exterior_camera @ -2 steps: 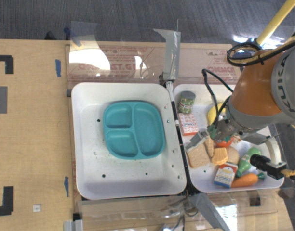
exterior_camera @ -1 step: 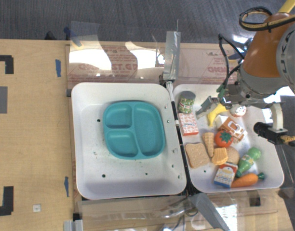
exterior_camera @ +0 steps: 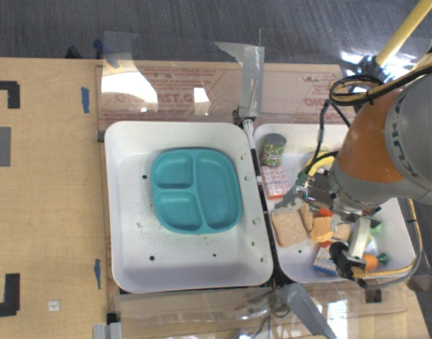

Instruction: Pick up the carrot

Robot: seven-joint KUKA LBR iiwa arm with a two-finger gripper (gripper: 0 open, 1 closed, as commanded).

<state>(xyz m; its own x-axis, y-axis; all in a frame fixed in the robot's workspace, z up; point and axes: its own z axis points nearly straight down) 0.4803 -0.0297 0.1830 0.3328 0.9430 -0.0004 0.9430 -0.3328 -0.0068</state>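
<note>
Gripper (exterior_camera: 316, 198) hangs low over the middle of the right bin (exterior_camera: 295, 261), under the arm's orange band. Whether it is apart or together I cannot tell, since the wrist covers it from above. Nothing can be seen held in it.

Nearest, at about 5 o'clock in that bin, lies the carrot (exterior_camera: 372, 261). It is a small orange piece with a green tip pointing toward 3 o'clock, partly hidden by the robot's own hardware and close to the bin's near wall. From the gripper it sits at roughly 4 o'clock, apart from it. A blue-and-white packet (exterior_camera: 325, 264) lies just beside it at 9 o'clock.

Farther in, a slice of bread (exterior_camera: 288, 227) rests by the wall between the bins, with an orange-tan piece (exterior_camera: 322, 227) just beside it at 3 o'clock. Beyond these come a red-and-white box (exterior_camera: 276, 182) and then a can (exterior_camera: 273, 149) at 11 o'clock in the bin. The left bin (exterior_camera: 124, 210) holds a teal plate (exterior_camera: 197, 191).

The carrot looks like a toy: probably light, stiff and smooth, so it may roll or squirt out of a pinch. I would close across its thicker orange body, square to its length, not on the green tip. The near wall and the packet leave little room.
</note>
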